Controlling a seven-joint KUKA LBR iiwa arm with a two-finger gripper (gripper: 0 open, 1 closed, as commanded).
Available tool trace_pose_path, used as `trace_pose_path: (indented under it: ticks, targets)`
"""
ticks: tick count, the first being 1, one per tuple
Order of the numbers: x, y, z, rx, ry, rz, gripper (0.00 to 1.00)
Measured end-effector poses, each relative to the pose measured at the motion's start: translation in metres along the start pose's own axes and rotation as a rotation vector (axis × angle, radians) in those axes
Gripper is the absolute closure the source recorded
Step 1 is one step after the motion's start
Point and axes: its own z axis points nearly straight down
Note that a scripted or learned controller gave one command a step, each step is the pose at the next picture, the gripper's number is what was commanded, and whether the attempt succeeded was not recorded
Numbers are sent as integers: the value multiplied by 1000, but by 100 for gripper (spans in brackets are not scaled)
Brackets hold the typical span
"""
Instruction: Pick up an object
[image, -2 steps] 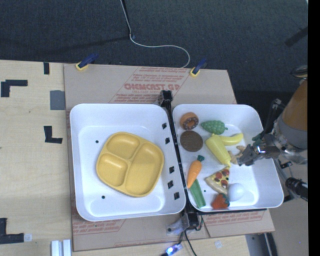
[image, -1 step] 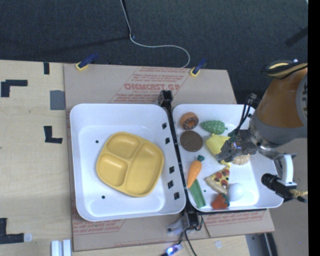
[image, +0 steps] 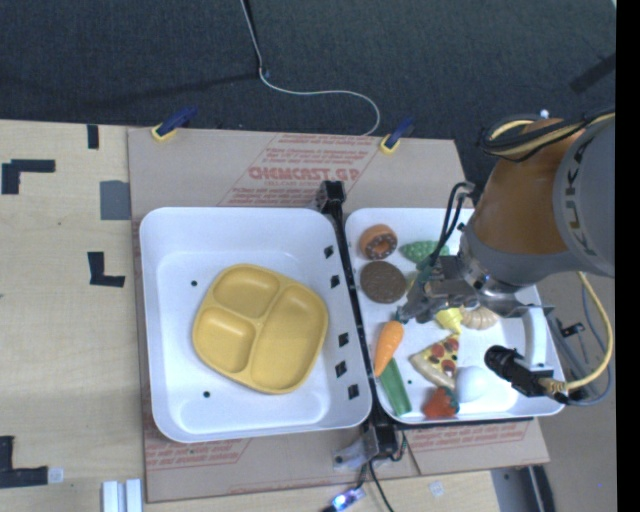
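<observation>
The right bin (image: 392, 218) holds toy food: a donut (image: 378, 241), a brown patty (image: 382, 282), a green leaf (image: 420, 251), an orange carrot (image: 386, 345), a green stick (image: 394, 388), a pizza slice (image: 438, 360), a red piece (image: 440, 403), a white egg (image: 470, 384), and yellow (image: 449, 320) and beige (image: 481, 319) pieces. My gripper (image: 422, 305) hangs low over the bin's middle, just right of the patty and above the carrot's tip. The arm covers the bin's right part.
The left bin (image: 170, 330) holds a yellow divided plate (image: 261, 327). A black divider clip (image: 331, 194) sits at the far end between the bins. A white cable (image: 300, 88) runs across the dark floor behind the bench.
</observation>
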Motion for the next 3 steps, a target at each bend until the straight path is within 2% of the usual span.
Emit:
trace_pose_path:
  ticks: [1, 2, 3]
  targets:
    - [47, 8, -2, 0, -1, 1, 100]
    - [79, 6, 16, 4, -2, 4, 100]
    - [85, 11, -3, 0, -2, 5, 100]
